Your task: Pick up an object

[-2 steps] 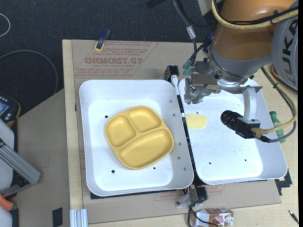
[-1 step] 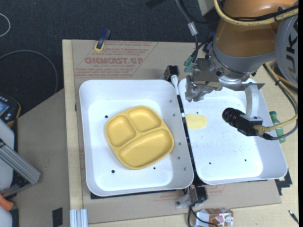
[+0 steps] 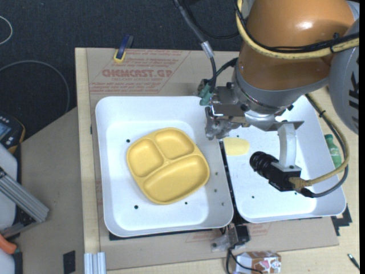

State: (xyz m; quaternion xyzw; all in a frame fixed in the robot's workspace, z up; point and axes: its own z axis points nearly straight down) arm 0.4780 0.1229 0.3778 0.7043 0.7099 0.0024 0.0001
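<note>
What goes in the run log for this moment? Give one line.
arm: over right bin | gripper: near divider, grip unclear | yellow tray: left bin | pale yellow piece: right bin

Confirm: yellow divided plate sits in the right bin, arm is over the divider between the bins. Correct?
Not quite. The camera view shows the yellow divided plate in the left bin, not the right bin. The rest holds: the arm is over the divider between the bins.
</note>
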